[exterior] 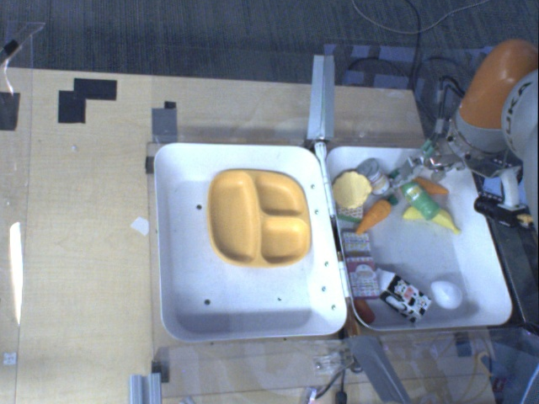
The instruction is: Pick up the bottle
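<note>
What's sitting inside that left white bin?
The left bin holds a yellow divided tray, three compartments facing up with nothing in them. Whatever lies beneath the tray is covered and cannot be seen.

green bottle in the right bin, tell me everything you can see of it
The green bottle is small and looks like translucent plastic. It lies on its side near the back of the right bin, slanted, with a yellow toy against its lower side and an orange carrot to its left. The gripper sits just above it; contact is unclear.
</note>
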You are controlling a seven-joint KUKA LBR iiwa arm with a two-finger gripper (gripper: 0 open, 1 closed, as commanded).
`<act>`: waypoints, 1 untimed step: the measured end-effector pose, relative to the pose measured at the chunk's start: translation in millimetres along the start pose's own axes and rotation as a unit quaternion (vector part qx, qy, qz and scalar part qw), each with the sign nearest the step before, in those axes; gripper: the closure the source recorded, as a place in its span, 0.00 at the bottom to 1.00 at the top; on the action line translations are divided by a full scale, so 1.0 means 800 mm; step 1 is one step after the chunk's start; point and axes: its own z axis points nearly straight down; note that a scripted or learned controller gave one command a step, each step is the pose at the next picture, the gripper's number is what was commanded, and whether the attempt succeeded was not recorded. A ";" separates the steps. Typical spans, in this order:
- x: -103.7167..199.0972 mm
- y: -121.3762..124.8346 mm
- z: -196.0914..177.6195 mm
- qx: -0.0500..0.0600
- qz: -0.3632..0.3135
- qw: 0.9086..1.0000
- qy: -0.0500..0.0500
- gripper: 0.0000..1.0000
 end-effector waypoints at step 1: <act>0.004 0.008 -0.019 -0.008 -0.005 1.000 -0.001 1.00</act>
